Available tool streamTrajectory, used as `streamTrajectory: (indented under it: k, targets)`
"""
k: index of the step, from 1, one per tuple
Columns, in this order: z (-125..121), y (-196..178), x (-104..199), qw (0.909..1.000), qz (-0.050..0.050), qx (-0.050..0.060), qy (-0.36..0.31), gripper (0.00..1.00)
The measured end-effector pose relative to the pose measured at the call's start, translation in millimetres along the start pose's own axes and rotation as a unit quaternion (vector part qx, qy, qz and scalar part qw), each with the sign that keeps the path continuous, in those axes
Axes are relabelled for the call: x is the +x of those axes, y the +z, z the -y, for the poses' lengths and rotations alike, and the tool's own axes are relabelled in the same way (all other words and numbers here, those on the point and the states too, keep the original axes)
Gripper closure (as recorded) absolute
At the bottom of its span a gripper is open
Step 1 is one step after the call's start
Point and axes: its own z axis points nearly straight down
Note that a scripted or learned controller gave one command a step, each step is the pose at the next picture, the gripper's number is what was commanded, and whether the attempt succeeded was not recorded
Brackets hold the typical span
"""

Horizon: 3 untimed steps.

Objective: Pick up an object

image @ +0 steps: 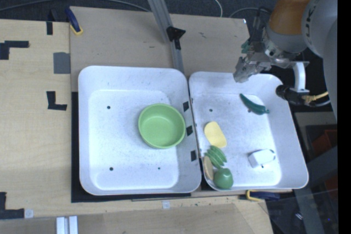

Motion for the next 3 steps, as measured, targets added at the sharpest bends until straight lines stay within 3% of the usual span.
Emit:
streamTrajectory:
  k: [3]
  targets:
    - [42.2,-19.6,150.3,1.0,-0.001,0.001,-0.003,1.0]
